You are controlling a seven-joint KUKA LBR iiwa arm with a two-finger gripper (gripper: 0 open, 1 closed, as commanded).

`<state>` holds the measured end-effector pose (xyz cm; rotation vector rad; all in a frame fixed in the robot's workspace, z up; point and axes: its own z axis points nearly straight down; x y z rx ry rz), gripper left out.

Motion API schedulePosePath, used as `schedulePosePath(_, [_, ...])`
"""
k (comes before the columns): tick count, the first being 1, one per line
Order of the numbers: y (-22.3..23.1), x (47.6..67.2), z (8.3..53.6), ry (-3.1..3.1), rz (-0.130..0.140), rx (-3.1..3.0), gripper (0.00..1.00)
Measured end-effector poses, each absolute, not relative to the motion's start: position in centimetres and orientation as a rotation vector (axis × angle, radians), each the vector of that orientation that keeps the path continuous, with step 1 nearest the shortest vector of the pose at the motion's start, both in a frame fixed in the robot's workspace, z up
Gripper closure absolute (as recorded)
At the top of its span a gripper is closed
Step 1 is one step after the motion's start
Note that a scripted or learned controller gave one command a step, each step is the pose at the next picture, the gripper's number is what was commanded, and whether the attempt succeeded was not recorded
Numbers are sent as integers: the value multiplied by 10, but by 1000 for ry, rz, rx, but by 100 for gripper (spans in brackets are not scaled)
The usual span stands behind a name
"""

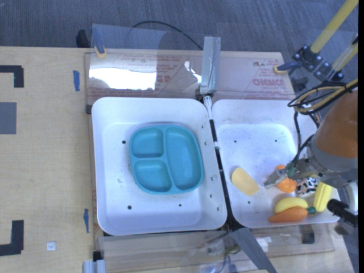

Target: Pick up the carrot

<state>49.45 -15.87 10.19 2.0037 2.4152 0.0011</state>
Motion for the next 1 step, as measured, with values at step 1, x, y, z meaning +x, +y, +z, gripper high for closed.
schedulePosePath(1, [-114, 515, 223, 2488, 12, 1899, 100])
